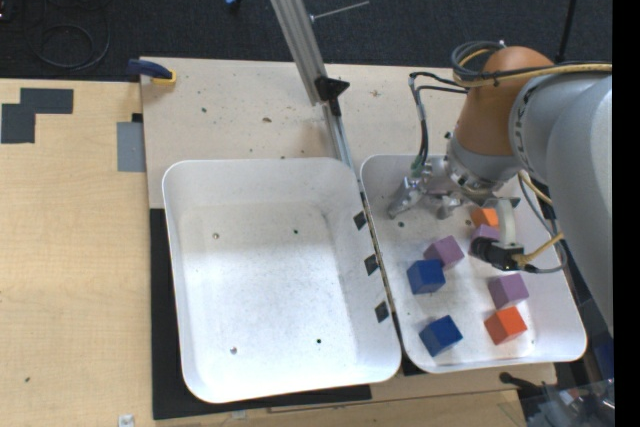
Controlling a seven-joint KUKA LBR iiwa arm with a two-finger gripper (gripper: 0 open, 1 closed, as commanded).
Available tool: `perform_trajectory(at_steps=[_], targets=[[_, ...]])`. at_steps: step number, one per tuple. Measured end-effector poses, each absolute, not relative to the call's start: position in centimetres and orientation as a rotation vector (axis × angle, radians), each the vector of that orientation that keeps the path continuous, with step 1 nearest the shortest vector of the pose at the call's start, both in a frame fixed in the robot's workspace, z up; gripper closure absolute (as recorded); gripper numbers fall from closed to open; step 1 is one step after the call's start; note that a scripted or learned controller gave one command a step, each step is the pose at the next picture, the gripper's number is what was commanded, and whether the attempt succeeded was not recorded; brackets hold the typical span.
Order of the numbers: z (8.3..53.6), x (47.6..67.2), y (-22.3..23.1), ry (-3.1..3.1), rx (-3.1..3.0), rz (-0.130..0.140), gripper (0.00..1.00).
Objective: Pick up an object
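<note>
A pale wooden bench (80, 245) stands on dark carpet strewn with cables, and it bears two shallow white bins side by side.

The claw (425, 195) hangs over the far end of the right bin (560, 340), below the grey arm (560, 130) with its orange band (495, 110). Whether its metal fingers are apart or together cannot be told from this angle, and no block can be seen between them.

Just beside the claw, on its arm side, a small orange cube (485, 216) lies partly hidden, with a sliver of purple just below it. Nearer the camera from the claw lie a purple cube (445, 250) and, touching it, a blue cube (425, 276). Further out are another purple cube (508, 290), an orange cube (506, 324) close against it, and a second blue cube (440, 334) near the bin's front rim. That makes two blue, two orange and two clearly seen purple cubes.

On the claw's other side sits the left bin (190, 215), and three black clips join the bins. Beyond the claw a slanted aluminium post (295, 15) rises from the bench, and far off on the bench edge lies a blue and yellow clamp (152, 71). No writing can be read anywhere.
</note>
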State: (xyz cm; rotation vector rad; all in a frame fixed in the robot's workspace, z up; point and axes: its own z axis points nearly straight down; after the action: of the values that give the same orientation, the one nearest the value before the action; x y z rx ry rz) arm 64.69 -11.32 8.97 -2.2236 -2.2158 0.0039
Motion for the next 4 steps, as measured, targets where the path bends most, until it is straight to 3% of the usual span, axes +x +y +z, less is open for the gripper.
perform_trajectory(at_steps=[1, 2, 4], targets=[[10.1, 64.7, -11.4, -2.212, -2.228, 0.004, 1.00], [16.1, 64.8, -10.8, -2.225, -2.221, -0.003, 1.00], [26.3, 63.2, -11.0, -2.223, -2.224, -0.003, 1.00]])
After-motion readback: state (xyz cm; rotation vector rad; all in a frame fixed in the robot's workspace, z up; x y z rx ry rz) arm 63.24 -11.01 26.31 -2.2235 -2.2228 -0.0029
